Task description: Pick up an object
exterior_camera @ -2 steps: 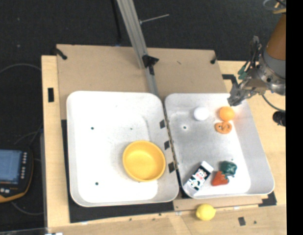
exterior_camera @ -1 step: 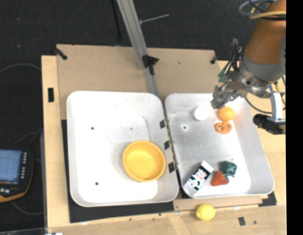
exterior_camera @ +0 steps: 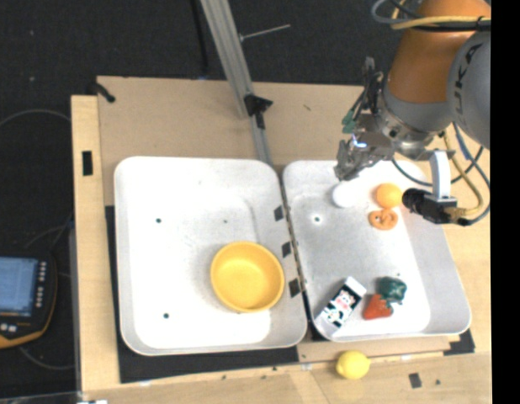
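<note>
Camera view from my remote station: the pincer point(exterior_camera: 351, 165) hangs over the right bin point(exterior_camera: 428, 263), just above a small white round object point(exterior_camera: 346, 195); I cannot tell its finger state. Beside that object lie two glossy orange pieces point(exterior_camera: 386, 205). A smooth yellow bowl point(exterior_camera: 246, 276) sits in the left bin point(exterior_camera: 159, 217).

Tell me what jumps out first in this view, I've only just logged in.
The yellow bowl in the left bin catches the eye first, sitting alone near that bin's front right. Next is the grey and orange arm reaching in from the right, its claw low over the back of the right bin beside a small white ball. A lemon lies outside the bins on the bench's front edge.
</note>
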